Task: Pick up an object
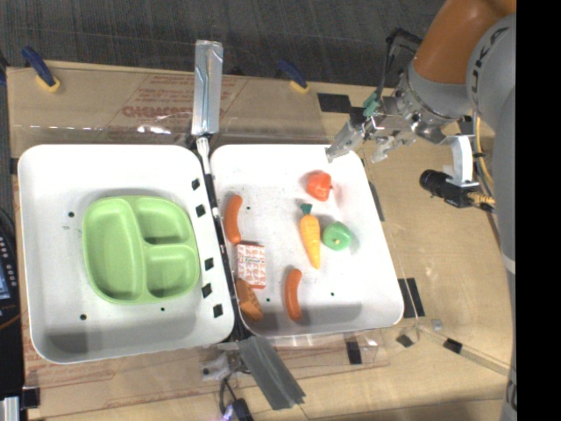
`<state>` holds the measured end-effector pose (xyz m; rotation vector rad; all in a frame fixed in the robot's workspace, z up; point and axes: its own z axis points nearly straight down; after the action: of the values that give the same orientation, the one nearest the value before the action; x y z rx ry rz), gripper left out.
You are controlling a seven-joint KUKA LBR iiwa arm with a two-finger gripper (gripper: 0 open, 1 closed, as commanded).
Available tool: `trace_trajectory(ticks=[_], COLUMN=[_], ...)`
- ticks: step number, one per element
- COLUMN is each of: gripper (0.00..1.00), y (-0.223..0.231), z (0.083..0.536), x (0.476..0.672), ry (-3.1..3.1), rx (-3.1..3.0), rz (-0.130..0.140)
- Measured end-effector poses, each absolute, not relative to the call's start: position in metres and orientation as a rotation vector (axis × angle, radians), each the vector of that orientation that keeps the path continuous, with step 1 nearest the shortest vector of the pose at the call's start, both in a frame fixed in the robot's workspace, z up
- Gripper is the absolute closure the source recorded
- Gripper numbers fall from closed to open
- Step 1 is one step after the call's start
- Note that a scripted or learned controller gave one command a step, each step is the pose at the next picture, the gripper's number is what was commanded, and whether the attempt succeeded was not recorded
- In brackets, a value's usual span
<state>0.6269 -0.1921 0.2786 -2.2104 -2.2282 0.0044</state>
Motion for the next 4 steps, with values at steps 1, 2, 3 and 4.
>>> trace_trajectory(ticks=[1, 2, 3, 4], gripper=[0.0, 0.0, 0.0, 1.0], y=[-0.147, -0.169, -0.185, -0.186], z=[0.301, 0.144, 0.092, 0.102], x=[0.656, 0.614, 0.585, 0.585], ry=[-2.108, -2.102, -2.373, -2.377], rx=[-2.329, -2.325, -2.056, -2.051], rz=[0.002, 0.01, 0.001, 0.003])
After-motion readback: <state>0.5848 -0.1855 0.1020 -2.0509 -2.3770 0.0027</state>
